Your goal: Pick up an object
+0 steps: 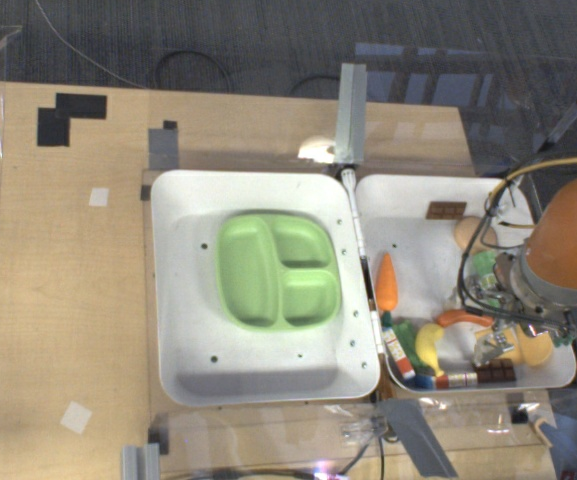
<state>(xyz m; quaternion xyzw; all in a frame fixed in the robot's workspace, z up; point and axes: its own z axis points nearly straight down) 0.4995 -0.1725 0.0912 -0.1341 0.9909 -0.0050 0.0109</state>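
My gripper (496, 320) hangs low over the right part of the right bin (408, 218), under the orange-banded wrist (573, 233). It sits among a pile of toy items: an orange-red piece (456, 318) just to its left, a yellow banana (428, 346), a brown bar (495, 373) below it and a yellow item (536, 350) to its right. A green item (482, 265) and a beige egg-like object (465, 233) lie just beyond the wrist. An orange carrot (386, 280) lies by the bin's left wall. The wrist hides how the gripper stands.
The left bin (183, 368) holds a green divided plate (276, 270). A brown chocolate bar (446, 209) lies at the right bin's far side. Markers (398, 346) lie along its near left corner. Cables (488, 218) loop beside the wrist.
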